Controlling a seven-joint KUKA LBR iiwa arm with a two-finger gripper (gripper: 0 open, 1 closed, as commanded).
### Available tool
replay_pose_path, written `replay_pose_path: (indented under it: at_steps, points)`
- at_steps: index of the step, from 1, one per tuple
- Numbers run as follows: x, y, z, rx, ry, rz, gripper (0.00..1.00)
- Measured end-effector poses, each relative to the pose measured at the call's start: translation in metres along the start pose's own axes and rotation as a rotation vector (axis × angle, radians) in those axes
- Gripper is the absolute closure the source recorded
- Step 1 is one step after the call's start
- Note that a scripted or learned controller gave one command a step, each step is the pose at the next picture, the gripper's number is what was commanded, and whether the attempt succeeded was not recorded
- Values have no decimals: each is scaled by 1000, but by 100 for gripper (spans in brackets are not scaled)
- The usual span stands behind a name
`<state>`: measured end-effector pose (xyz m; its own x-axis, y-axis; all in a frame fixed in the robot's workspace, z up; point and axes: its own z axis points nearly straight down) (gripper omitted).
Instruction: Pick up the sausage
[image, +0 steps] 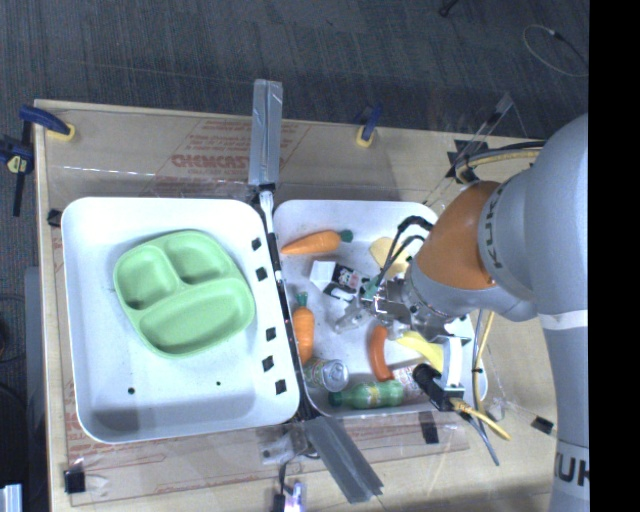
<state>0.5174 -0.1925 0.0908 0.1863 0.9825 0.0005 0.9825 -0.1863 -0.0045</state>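
Camera view, fixed above the bench, looking down at a slant on two shallow white bins side by side. Left bin at nine o'clock of centre, bearing a green divided plate with three compartments. Right bin at three o'clock of centre, crowded with small things. Grey arm reaching in from three o'clock, orange band above the wrist, gripper low over the middle of the right bin.

Sausage: reddish-orange, lying roughly upright in the picture, at five o'clock of the gripper and just beside it, partly under the wrist body. Not seen between the fingers; cannot tell whether the gripper stands open or closed, the fingertips blurred among clutter.

Whole carrot with a green tip at the bin's twelve o'clock side, lying nearly level. Second, smaller carrot against the bin's nine o'clock wall, pointing toward six. Metal can at six o'clock of that carrot, near it. Green bottle lying along the six o'clock wall, just beside the can. Yellow banana-like piece at three o'clock of the sausage, touching or nearly so. Small white and black packet at eleven o'clock of the gripper.

Blue clamps along the bench's twelve o'clock edge.
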Motion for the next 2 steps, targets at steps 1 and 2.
replay_pose_path:
  at_steps: [1, 2]
  points:
    - [0, 0, -10, 0, -1, -4, 100]
    - [40, -25, -118, -3, 0, -131, 100]
